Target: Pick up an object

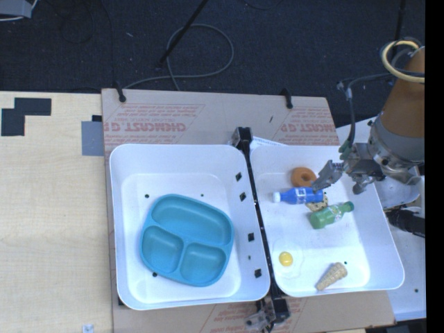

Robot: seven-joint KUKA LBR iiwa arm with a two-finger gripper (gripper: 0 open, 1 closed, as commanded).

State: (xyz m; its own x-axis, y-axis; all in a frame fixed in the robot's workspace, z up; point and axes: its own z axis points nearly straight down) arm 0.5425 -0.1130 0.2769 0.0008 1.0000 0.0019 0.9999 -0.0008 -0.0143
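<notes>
Objects crowd the upper middle of the right bin [388,269]: a brown ring [302,176], a blue tube [300,196] and a green bottle [329,214] lie close together, while a yellow ball [285,259] and a cone [331,275] sit apart near the front wall with bare floor around them. The gripper [329,174] hangs just right of the ring and above the tube's right end, nothing visible between its fingers. Whether the fingers are spread or closed cannot be told; a small item beside the tube is too small to identify.

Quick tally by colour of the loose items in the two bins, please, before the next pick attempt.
Blue: 2, the divided plate in the left bin and the blue bottle in the right
Green: 1, green bottle
Orange-brown: 1, doughnut
Yellow on white: 1, fried egg
Tan: 1, ice-cream cone
Total: 6
</notes>
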